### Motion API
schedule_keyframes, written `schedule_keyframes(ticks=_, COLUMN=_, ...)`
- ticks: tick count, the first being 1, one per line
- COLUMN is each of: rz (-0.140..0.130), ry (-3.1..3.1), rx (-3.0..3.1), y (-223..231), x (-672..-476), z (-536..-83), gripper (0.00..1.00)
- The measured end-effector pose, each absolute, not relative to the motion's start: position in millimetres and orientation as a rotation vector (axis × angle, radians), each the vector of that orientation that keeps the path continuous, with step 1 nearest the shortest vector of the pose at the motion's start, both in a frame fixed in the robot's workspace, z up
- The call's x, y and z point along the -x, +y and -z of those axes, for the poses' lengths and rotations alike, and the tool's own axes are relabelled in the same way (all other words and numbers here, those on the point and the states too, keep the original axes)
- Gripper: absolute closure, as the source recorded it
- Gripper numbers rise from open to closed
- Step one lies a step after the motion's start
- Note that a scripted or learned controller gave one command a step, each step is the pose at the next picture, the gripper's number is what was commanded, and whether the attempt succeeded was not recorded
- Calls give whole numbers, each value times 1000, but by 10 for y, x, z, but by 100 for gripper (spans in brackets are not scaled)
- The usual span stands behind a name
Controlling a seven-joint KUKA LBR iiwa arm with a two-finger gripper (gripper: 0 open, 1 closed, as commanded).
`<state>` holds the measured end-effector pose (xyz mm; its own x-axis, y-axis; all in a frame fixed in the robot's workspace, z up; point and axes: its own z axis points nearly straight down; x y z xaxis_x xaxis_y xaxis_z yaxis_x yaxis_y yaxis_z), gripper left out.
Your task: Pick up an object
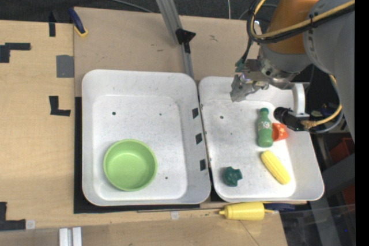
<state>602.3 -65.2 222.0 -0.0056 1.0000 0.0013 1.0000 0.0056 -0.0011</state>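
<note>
My gripper [242, 91] hangs over the far end of the right bin [230, 129], with nothing visible between its fingers. In that bin a green bottle [264, 128] lies at the right, with a small red piece [280, 132] touching its right side. Below them lies a yellow corn cob [275, 167]. A dark green small object [232, 176] sits near the bin's front edge. All these lie well in front of the gripper.
The left bin [138, 101] holds a light green bowl [130, 165] at its front left. A yellow object [245, 211] lies on the bench just in front of the right bin. A grey pole [167, 0] slants down to the bins' far edge.
</note>
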Motion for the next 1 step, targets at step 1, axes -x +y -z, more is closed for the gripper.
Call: schedule_keyframes(ticks=1, rz=0, ry=-2228, rx=2212, y=-86, x=-6071, z=-2197, gripper=100)
